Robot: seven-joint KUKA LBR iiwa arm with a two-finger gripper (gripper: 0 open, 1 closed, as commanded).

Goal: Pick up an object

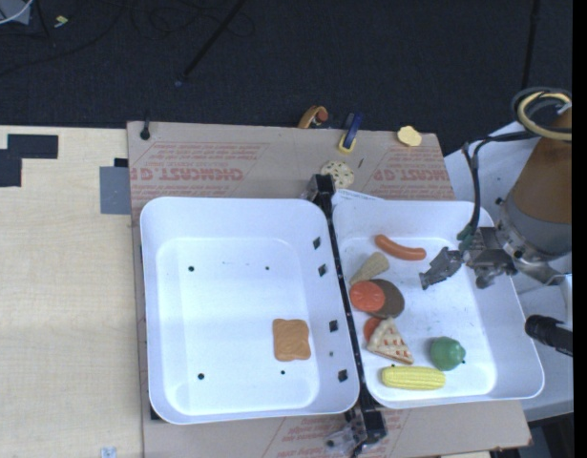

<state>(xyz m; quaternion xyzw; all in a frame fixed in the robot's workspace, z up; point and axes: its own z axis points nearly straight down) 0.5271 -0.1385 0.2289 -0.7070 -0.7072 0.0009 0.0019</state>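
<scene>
Nearest in the right bin (522, 375) lies a knobbly yellow corn cob (413, 378), with a round green lime (447, 353) and a pizza wedge (391, 342) just behind it. Farther back sit a smooth red tomato (367, 297) and a sausage (400, 248), while a flat toast square (291, 339) rests in the left bin (169, 256). Dark and metallic, the claw (440, 270) hovers right of the sausage with fingers narrowly parted, gripping nothing.

The gripper (444, 268) hovers over the right bin (508, 370) near a sausage (401, 248), toast (291, 340) lying in the left bin (169, 256).
</scene>
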